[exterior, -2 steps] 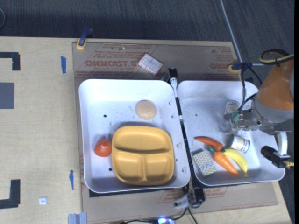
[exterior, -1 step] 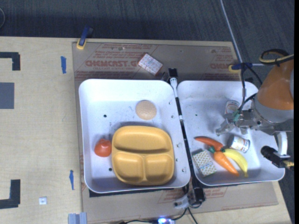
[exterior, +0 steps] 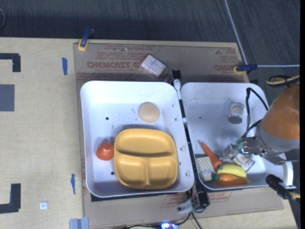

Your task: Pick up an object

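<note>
Nearest the lens, at the front of the right bin (exterior: 217,97), lie a banana (exterior: 234,170), a carrot (exterior: 210,154), an orange pepper-like piece (exterior: 232,179) and a patterned packet (exterior: 204,166), all touching, with the gripper (exterior: 243,149) low just beside them; whether its jaws are parted or closed on anything cannot be told. Judged from this crowding, a grasp may catch two items or skid off the banana's smooth, curved yellow skin. A small can (exterior: 235,111) stands apart; the left bin (exterior: 95,97) holds a yellow divided tray (exterior: 145,157), a tomato (exterior: 105,150) and a tan disc (exterior: 149,112).
</note>
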Robot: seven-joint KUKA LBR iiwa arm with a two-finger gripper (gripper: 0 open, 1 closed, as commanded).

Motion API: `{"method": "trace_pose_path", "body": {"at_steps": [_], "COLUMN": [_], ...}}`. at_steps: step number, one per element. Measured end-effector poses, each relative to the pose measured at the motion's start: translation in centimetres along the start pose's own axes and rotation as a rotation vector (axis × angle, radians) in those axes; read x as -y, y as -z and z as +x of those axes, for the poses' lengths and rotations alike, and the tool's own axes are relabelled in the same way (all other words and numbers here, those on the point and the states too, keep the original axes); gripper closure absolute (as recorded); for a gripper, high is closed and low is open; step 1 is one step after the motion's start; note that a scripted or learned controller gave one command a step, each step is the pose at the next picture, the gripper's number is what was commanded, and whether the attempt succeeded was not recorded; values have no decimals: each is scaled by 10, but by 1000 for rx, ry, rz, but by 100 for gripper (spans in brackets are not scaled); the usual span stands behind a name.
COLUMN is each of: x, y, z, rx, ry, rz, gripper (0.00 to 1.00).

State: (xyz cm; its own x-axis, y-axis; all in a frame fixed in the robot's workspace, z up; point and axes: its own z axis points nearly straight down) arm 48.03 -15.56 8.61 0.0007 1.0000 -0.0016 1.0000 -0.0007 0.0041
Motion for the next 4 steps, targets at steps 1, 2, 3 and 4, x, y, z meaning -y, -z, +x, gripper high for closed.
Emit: {"method": "trace_pose_path", "body": {"at_steps": [1,2,3,4], "x": [-2,-19,-19,-20], "y": [10,0,0,10], "z": [0,63,62,63], "rx": [1,-1,1,0], "ry": [0,2,0,1], "rz": [-6,-1,-3,-6], "gripper": [100,100,0,100]}}
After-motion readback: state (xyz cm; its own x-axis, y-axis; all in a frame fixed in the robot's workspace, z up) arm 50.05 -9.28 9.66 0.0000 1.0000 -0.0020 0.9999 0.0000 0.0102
